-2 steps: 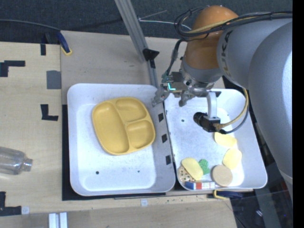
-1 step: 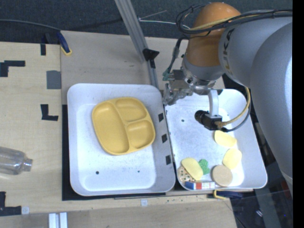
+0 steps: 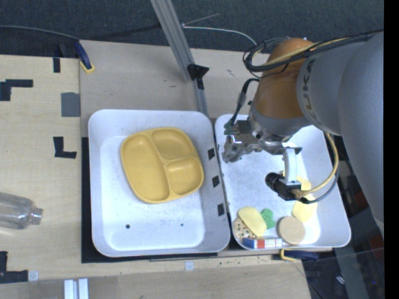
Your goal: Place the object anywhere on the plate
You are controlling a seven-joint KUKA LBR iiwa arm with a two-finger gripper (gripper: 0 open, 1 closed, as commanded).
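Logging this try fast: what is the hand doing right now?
Hand: over the right bin; open or shut cannot be told.

A matt yellow plastic plate (image 3: 163, 164) with smooth dividers sits in a white plastic bin (image 3: 106, 185), its floor speckled and scuffed. The bench (image 3: 37, 179) looks like pale, matt wood. A clear, glossy plastic bottle (image 3: 17, 212) lies at its left edge. The arm's orange band (image 3: 280, 86) shines.

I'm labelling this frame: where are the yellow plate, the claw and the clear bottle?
yellow plate (image 3: 162, 164), camera view, on its centre divider.
claw (image 3: 233, 149), camera view, between its fingertips.
clear bottle (image 3: 17, 211), camera view, on its body.
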